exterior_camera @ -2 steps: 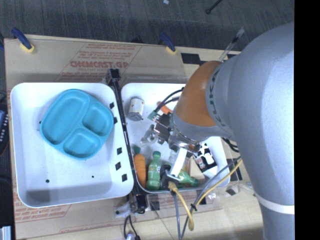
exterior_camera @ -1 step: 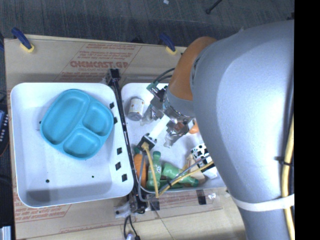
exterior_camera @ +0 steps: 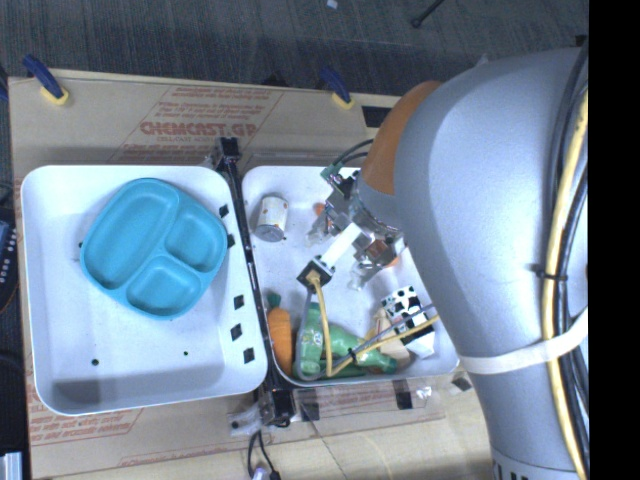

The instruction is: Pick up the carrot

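Note:
The orange carrot (exterior_camera: 281, 336) lies upright along the left wall of the right bin (exterior_camera: 300, 180), near its front corner and touching a green bottle (exterior_camera: 322, 343). My gripper (exterior_camera: 347, 236) hangs over the middle of the right bin, above and to the right of the carrot and well apart from it. The big grey arm covers the bin's right side.
A silver can (exterior_camera: 270, 218) lies in the right bin's back left. A black-and-white patterned item (exterior_camera: 403, 306) and a white piece sit at the front right. A blue divided plate (exterior_camera: 155, 246) rests in the left bin (exterior_camera: 60, 368).

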### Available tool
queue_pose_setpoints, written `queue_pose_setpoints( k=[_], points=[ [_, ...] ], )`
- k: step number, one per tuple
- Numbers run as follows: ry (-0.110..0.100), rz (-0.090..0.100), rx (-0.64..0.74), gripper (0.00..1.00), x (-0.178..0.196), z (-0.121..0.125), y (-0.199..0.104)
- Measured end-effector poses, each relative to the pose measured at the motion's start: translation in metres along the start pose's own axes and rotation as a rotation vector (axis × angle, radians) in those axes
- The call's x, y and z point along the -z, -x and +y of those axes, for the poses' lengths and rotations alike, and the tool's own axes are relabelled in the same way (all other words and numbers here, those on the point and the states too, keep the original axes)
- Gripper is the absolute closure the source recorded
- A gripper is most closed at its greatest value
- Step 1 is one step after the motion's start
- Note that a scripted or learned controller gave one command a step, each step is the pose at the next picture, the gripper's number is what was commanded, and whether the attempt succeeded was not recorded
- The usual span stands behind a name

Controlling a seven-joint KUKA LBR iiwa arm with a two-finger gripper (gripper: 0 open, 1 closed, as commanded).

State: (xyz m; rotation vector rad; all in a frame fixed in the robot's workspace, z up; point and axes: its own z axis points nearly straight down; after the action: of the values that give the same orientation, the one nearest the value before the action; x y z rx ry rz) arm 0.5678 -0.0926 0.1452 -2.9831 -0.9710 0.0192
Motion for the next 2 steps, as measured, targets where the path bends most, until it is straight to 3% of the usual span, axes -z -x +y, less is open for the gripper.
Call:
queue_pose_setpoints(
  k=[1, 2],
  points=[
    [0.002, 0.01, -0.021, 0.0, 0.004, 0.007, -0.012],
    [0.002, 0.01, -0.175, 0.0, 0.047, 0.092, -0.018]
  ],
)
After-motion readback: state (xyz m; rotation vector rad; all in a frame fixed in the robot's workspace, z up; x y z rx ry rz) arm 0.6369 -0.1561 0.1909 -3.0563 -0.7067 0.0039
